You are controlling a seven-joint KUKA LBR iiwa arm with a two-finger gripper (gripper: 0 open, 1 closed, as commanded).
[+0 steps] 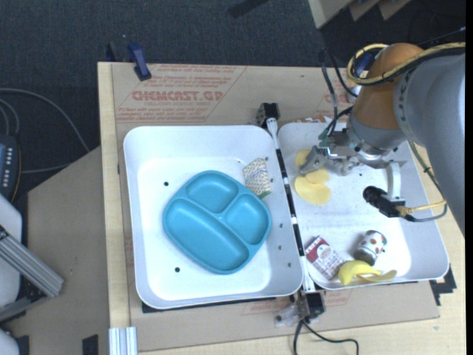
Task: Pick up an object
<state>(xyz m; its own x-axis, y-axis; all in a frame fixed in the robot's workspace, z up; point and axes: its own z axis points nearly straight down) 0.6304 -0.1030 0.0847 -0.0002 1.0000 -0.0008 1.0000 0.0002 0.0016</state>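
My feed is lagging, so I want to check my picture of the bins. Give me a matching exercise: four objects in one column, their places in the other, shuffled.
Objects
1. blue three-compartment plastic plate
2. small patterned crumpled wrapper
3. pale yellow flat chip-shaped piece
4. yellow banana-shaped toy

Places
A. right bin, near front edge
B. left bin, middle
C. right bin, just below the gripper
D. left bin, right-hand side, beside the plate's upper corner

Pairs: 1-B, 2-D, 3-C, 4-A

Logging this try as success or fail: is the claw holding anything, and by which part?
It cannot be told. The claw sits low in the right bin, right at the pale yellow pieces, but no object is visibly between its tips.
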